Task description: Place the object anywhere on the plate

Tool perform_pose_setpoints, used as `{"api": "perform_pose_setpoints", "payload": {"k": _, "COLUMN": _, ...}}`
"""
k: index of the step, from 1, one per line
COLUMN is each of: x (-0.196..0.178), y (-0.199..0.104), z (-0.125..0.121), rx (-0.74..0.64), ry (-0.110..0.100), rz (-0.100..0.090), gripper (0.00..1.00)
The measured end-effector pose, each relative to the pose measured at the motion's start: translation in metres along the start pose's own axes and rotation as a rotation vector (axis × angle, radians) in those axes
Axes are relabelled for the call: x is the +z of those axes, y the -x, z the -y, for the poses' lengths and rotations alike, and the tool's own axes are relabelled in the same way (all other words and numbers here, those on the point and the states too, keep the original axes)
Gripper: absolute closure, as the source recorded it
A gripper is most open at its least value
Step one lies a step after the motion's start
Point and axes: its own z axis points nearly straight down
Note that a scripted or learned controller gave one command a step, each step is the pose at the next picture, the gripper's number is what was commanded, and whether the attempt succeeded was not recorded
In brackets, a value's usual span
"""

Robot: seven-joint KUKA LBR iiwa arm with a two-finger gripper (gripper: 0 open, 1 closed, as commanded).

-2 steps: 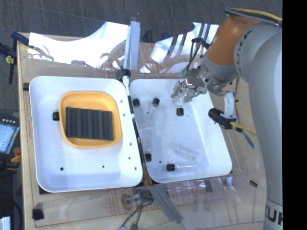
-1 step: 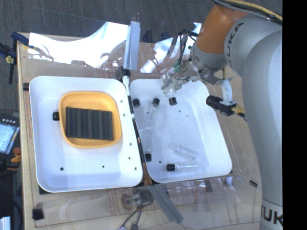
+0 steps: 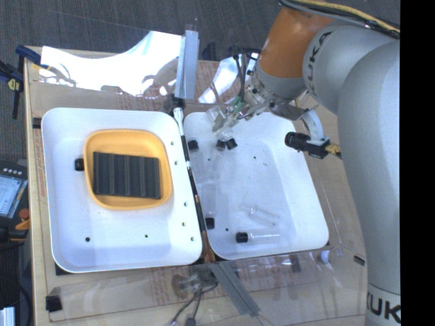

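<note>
Plate point(image 3: 126, 145) mid-left-bin, pincer point(image 3: 224, 133) at right-bin rim

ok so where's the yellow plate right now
The yellow plate sits in the left bin, toward its upper middle, with a dark ridged block lying on it.

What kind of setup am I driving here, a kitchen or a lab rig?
Most likely a lab test rig, not a kitchen. A KUKA arm reaches over two shallow white bins fixed to a wooden bench. The yellow plate carrying a dark ridged block looks like a prop.
</note>
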Motion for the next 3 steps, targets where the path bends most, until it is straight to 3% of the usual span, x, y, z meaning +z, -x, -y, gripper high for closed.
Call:
{"api": "perform_pose_setpoints", "payload": {"k": 1, "x": 0.000, "y": 0.000, "z": 0.000, "rx": 0.001, "ry": 0.000, "rz": 0.000, "gripper": 0.00}}
{"api": "perform_pose_setpoints", "payload": {"k": 2, "x": -0.010, "y": -0.044, "z": -0.020, "rx": -0.061, "ry": -0.003, "rz": -0.001, "gripper": 0.00}}
{"api": "perform_pose_setpoints", "payload": {"k": 3, "x": -0.007, "y": -0.108, "z": -0.044, "rx": -0.277, "ry": -0.003, "rz": -0.001, "gripper": 0.00}}
